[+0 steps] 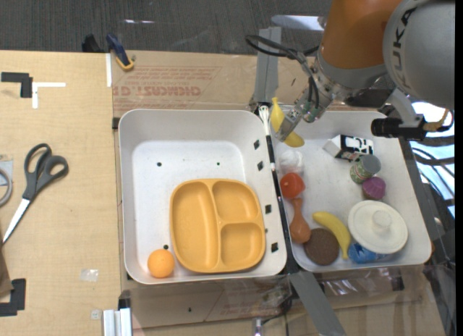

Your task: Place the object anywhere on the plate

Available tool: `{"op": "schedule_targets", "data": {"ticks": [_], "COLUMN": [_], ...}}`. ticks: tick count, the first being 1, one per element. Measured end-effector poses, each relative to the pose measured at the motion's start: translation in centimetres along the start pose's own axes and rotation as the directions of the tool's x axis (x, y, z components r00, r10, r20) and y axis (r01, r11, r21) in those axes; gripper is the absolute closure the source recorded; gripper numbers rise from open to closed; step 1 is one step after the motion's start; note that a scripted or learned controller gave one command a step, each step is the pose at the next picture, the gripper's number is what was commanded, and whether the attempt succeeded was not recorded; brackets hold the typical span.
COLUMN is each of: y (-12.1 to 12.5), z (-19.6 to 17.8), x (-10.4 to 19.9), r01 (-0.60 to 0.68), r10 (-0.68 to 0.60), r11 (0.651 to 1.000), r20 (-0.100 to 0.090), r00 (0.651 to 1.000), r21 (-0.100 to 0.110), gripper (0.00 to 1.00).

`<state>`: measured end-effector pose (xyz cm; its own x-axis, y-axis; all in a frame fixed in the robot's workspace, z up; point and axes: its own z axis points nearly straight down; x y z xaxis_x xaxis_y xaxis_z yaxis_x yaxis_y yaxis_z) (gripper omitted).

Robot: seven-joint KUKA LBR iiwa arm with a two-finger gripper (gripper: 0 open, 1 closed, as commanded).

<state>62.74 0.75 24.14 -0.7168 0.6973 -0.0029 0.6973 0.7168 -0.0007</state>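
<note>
Nearest the camera, a small orange ball (160, 263) sits in the left white bin's (137, 182) front-left corner, beside the yellow divided plastic plate (215, 224). At the right white bin's (414, 204) back-left corner, the gripper (293, 126) clasps a small yellow object (277, 114) between its fingers.

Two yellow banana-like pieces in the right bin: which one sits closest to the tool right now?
The yellow piece at the bin's far left corner, just below the tool. The other banana lies toward the near side, between the brown round object and the white lid.
</note>
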Motion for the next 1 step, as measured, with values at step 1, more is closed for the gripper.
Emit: {"op": "schedule_targets", "data": {"ticks": [1], "y": [-2.11], "z": [1.69], "x": [8.68], "r01": [0.051], "r10": [-0.051], "r11": [0.999], "r20": [-0.003], "r00": [0.999], "r21": [0.000], "gripper": [1.00]}}
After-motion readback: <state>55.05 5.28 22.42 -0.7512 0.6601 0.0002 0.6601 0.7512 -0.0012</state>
